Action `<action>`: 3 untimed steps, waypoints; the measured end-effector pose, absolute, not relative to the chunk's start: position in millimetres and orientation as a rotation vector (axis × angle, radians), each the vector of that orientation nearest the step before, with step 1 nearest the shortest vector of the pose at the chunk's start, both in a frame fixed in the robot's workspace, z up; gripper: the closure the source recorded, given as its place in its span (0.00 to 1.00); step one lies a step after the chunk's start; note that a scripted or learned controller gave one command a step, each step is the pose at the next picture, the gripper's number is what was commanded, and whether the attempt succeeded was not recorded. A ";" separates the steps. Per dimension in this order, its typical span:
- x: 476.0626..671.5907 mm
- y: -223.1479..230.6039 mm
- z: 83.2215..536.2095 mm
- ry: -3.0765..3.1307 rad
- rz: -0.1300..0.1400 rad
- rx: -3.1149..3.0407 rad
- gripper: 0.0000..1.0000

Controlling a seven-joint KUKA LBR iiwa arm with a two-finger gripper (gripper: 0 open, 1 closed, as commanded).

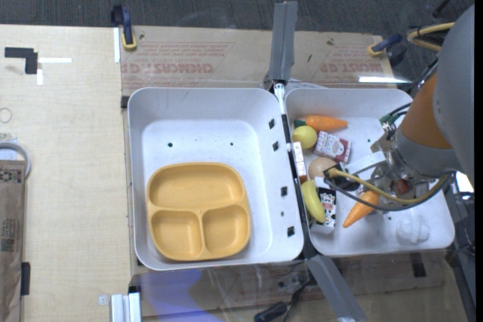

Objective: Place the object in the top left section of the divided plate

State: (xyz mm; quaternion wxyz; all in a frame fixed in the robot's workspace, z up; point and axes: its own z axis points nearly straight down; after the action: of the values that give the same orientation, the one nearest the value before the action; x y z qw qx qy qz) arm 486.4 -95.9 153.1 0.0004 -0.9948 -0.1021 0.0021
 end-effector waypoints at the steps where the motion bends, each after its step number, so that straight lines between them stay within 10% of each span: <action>1: 477.1 -112.4 90.9 -0.670 0.004 -3.067 1.00; 3: 476.9 -109.1 122.8 -0.319 0.006 -3.124 1.00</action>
State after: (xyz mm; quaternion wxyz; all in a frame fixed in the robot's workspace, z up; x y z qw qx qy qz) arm 476.9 -109.1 122.8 0.0009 -0.9948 -0.1015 0.0020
